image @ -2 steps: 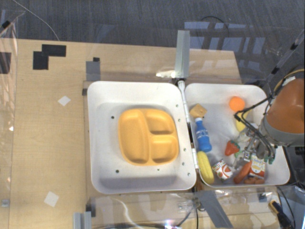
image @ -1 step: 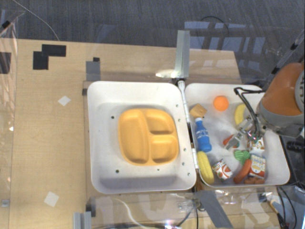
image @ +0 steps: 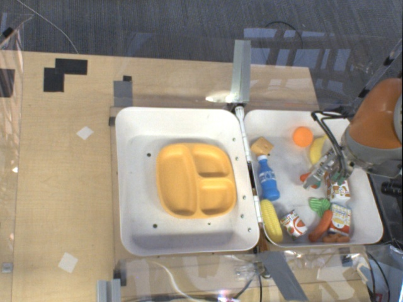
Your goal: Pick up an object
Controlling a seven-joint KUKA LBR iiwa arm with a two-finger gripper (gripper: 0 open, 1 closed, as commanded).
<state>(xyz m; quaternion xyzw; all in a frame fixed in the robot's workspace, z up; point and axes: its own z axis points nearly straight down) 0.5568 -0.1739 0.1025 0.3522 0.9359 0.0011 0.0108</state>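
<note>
Even, bright light fell from above; my view stayed sharp. Glare flared on the upright grey metal post (image: 242,74) at the bench's far edge, and pale reflections streaked the clear side panel (image: 11,106).

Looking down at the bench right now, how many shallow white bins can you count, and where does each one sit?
2. The left bin holds a yellow divided tray; the right bin, touching it side by side, holds small toy foods under the gripper.

Arm (image: 376,137): grey rounded body, with a wide orange band above the wrist.
Cable (image: 329,131): thin and black, it looped at 9 o'clock of the band.
Gripper (image: 320,174): small, grey metal.
</note>
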